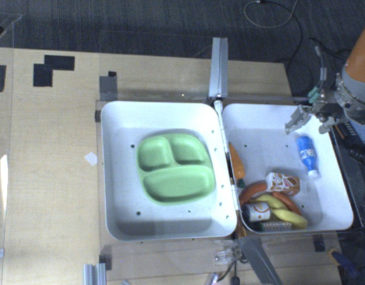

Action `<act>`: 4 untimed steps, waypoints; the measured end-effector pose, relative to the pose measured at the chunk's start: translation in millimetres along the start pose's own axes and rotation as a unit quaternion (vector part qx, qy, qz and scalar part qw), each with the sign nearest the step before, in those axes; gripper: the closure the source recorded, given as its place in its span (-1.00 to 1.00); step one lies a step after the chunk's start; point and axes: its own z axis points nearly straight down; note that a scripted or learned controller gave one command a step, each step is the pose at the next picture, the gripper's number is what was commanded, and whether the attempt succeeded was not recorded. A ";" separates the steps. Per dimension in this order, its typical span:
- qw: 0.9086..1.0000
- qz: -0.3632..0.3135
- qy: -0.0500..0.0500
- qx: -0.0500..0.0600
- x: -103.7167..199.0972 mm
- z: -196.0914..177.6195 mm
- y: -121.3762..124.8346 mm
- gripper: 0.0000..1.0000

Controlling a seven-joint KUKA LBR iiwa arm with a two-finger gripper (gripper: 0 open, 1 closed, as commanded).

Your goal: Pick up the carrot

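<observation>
Against the right bin's left wall lies the carrot, long axis along it, well left of the pincer, whose fingers stand apart, holding nothing.

You are looking at a robotics lab or test cell, not a home. Two shallow white bins sit side by side on a pale wood bench, split by a metal rail along their shared edge. Black marker blocks lie near the bench's far left corner, and a loose cable loops over dark carpet beyond its far edge.
</observation>
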 end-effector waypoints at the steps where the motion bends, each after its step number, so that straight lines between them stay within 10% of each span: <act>1: 0.998 -0.070 0.000 -0.001 37.5 74.9 75.5 -1.00; 2: 0.993 -0.115 0.000 -0.004 39.0 194.8 67.9 -1.00; 3: 0.993 -0.117 0.000 -0.008 40.8 181.6 70.6 1.00; 4: 0.996 -0.089 0.000 -0.002 35.2 111.7 99.8 1.00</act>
